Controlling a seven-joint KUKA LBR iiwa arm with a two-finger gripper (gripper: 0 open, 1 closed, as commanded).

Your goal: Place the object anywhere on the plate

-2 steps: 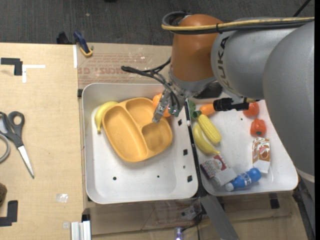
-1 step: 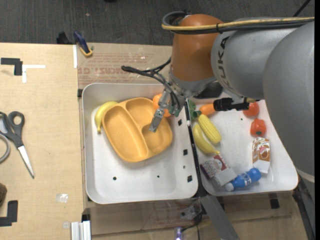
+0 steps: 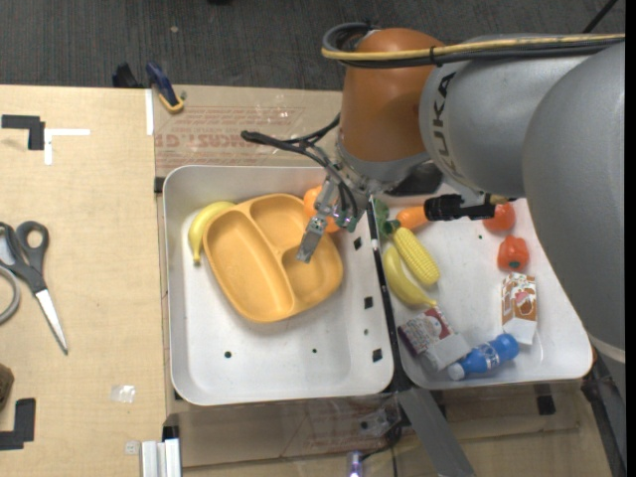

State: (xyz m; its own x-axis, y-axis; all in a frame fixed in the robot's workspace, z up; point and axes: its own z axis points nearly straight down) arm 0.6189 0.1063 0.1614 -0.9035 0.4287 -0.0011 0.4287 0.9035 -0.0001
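Two white bins sit side by side on the bench. Left bin [image 3: 199, 366] holds a yellow divided plate [image 3: 253, 266] tilted across its upper half, with a yellow banana [image 3: 206, 225] tucked against the plate's upper-left rim, touching it. An orange item [image 3: 315, 197] peeks out at the plate's upper-right edge, mostly hidden behind the gripper hardware; can't tell what it is.

Gripper [image 3: 310, 241] hangs over the plate's right compartment, a grey finger tip pointing down and left to just above or on the plate surface; contact unclear. Nothing visible between the fingers, and whether they are spread or closed can't be told from this angle. Grey arm with orange band [image 3: 388, 87] covers the upper right of the view.

Right bin [image 3: 566, 361] contents: corn cob [image 3: 415, 253] lying next to a second banana [image 3: 402, 278], a carrot-like orange piece [image 3: 412, 217] near the top under the arm, a red-orange pepper-like piece [image 3: 513, 254], a printed packet [image 3: 519, 306], a blue-and-white bottle [image 3: 485, 358] lying flat, a small red-and-white packet [image 3: 425, 331] beside it.

Scissors [image 3: 35, 276] lie on the wooden bench far left, well apart from the bins.
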